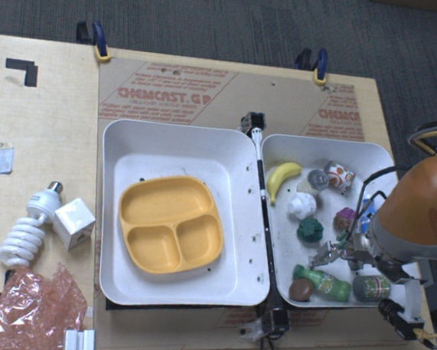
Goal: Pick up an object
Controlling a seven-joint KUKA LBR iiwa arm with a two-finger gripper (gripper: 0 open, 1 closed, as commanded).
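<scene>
Beside the tray [171, 223] bin, the right bin [290, 150] is crowding my fingers [332, 254], hovering over the green bottle [322, 283]; I cannot tell their state.

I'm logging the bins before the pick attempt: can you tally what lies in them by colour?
Yellow: 2, the divided tray and the banana
White: 1, the ball
Green: 2, the dark lump and the bottle
Purple: 1, the small lump
Brown: 1, the rounded piece
Multicoloured: 2, the two cans
Total: 9
</scene>
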